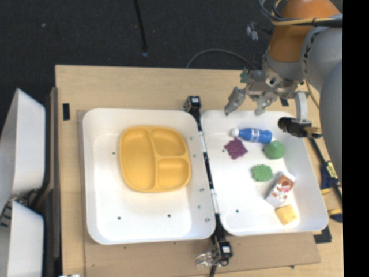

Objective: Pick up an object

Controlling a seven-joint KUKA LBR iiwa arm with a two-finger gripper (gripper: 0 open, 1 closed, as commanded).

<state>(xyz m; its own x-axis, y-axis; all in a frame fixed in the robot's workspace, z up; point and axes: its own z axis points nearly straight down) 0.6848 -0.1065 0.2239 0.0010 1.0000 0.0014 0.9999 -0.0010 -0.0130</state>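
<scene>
Hand point(248, 103) spread wide, holding nothing, above right bin point(311, 212) far edge; suggest descending squarely astride blue bottle point(253, 134), nearest target.

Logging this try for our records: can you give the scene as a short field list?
left bin: yellow divided plate
right bin: blue bottle, purple piece, green ball, green round piece, small carton, yellow block
end effector: above right bin's far edge, open, holding nothing
</scene>
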